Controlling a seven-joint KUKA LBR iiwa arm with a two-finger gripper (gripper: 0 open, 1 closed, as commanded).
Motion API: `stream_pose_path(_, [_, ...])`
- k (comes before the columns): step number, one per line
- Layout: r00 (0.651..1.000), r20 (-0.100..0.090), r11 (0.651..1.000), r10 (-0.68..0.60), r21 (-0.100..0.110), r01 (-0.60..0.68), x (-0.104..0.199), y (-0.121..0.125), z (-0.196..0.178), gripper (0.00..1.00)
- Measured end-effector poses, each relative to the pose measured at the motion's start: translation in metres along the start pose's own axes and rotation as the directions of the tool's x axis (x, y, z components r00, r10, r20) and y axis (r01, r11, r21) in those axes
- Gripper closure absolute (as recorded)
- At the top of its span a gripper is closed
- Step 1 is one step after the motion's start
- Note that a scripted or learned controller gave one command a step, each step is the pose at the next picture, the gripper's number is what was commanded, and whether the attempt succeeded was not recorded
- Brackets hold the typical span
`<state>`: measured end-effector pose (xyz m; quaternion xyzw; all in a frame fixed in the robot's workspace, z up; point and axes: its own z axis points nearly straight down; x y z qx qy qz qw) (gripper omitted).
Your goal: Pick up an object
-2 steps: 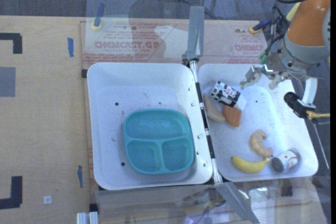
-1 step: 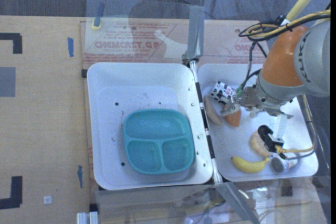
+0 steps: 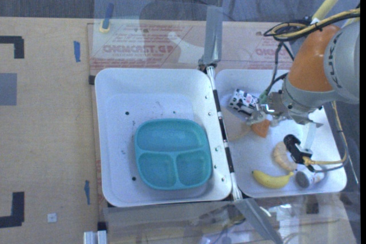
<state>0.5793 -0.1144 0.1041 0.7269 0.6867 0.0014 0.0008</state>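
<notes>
The gripper (image 3: 264,117) hangs over the right bin (image 3: 337,183); its state cannot be determined. An orange object (image 3: 260,129) lies directly beneath it. Risk: the adjacent black-and-white object (image 3: 242,101) may deflect the grasp.

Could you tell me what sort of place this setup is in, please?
Probably a robotics lab's grasping test bench: two white bins taped side by side onto a cardboard-covered bench, a grey and orange arm reaching in, and toy-like objects such as a banana and a teal divided plate.

Slanted overhead view of both bins (image 3: 108,88)
</notes>
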Motion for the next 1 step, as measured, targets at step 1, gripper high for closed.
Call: stream_pose_path(1, [0.999, 0.001, 0.999, -0.039, 0.002, 0.039, 0.0627, 0.0055, -0.1274, 1.00])
